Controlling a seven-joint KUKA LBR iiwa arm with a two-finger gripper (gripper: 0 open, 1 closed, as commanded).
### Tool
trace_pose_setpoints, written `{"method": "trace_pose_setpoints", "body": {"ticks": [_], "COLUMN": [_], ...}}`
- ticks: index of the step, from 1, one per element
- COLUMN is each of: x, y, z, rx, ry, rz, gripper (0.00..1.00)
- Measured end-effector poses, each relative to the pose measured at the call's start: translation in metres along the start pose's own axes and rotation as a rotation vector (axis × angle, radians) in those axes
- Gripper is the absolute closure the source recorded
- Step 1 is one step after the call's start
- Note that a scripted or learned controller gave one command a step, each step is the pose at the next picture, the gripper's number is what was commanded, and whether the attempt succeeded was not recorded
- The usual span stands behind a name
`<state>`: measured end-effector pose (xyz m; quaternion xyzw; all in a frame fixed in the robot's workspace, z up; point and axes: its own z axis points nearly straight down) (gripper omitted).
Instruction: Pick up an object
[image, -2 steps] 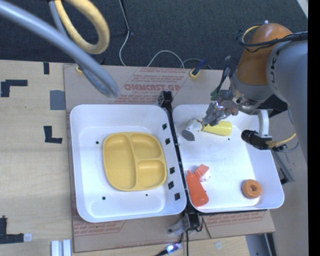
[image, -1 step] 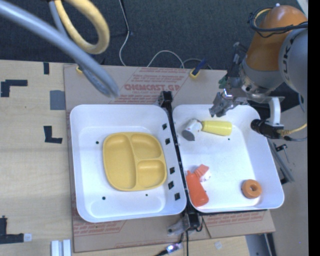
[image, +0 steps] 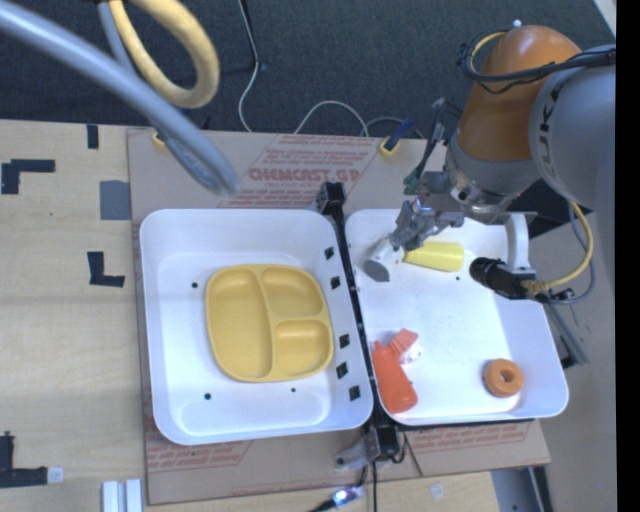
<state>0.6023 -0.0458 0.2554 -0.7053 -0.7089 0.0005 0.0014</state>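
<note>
Jaws (image: 412, 232) are down in the right bin (image: 520, 330), far side, touching the yellow block (image: 436, 257); can't tell if they're open. Orange bottle (image: 393, 378) and donut (image: 502, 377) sit nearer.

A yellow block (image: 436, 257) is seen lying flat at twelve o'clock in the right bin. An orange bottle (image: 393, 375) is laid at seven o'clock, a brown doughnut (image: 502, 377) at four o'clock.
</note>
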Motion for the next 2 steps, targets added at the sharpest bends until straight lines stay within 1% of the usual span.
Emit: {"method": "trace_pose_setpoints", "body": {"ticks": [1, 2], "x": [0.040, 0.093], "y": [-0.012, -0.033], "z": [0.008, 0.007], "rx": [0.000, 0.001], "ry": [-0.001, 0.000], "rz": [0.002, -0.001], "gripper": [1.00, 1.00]}}
